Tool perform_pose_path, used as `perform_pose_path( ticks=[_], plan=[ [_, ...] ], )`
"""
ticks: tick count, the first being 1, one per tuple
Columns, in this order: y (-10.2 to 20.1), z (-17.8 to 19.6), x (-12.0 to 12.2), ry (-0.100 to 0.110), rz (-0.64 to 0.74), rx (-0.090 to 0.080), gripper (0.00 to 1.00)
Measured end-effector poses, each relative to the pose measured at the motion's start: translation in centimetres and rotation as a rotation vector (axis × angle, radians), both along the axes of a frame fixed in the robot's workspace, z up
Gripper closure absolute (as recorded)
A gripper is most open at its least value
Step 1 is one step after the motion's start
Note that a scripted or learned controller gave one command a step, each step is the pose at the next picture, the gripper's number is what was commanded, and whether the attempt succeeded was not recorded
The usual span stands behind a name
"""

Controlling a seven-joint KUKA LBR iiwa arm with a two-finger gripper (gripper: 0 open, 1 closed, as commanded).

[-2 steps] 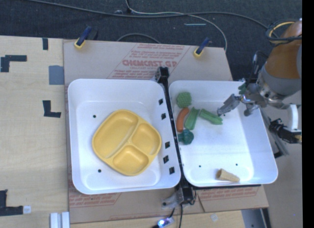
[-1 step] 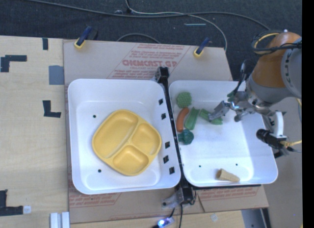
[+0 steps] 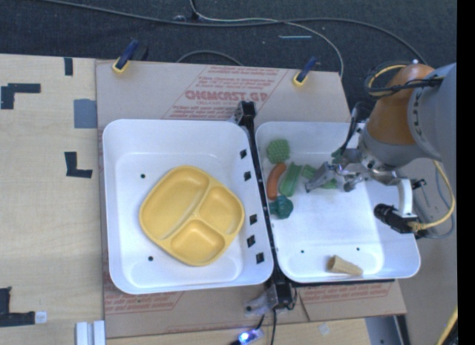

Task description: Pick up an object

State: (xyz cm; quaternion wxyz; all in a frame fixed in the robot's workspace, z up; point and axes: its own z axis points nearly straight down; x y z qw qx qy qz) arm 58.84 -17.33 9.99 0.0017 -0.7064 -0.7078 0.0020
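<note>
The right bin (image 3: 386, 262) holds several small items along its left side: a round green knobbly piece (image 3: 278, 149), an orange sausage-shaped piece (image 3: 274, 179), a green slab (image 3: 290, 178) beside it and a small teal piece (image 3: 281, 207). A tan wedge (image 3: 345, 265) lies near the bin's front edge. My gripper (image 3: 331, 179) hangs over the middle of the right bin, just right of the green slab. It is open, with nothing between its fingers.
The left bin (image 3: 119, 188) holds a yellow divided plate (image 3: 193, 214). A black divider (image 3: 256, 188) separates the two bins. The grey arm with its orange band (image 3: 397, 113) and its cables cover the right bin's right edge.
</note>
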Motion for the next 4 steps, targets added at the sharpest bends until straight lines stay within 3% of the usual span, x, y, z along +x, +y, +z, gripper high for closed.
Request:
perform_pose_path(
  ticks=[1,2,4],
  plan=[
    [0.0,-1.5,0.0,-0.004,0.000,-0.002,0.00],
    [-0.1,-0.4,0.1,-0.008,0.000,-0.005,1.00],
    [-0.2,8.9,1.0,-0.009,-0.001,-0.001,1.00]
  ],
)
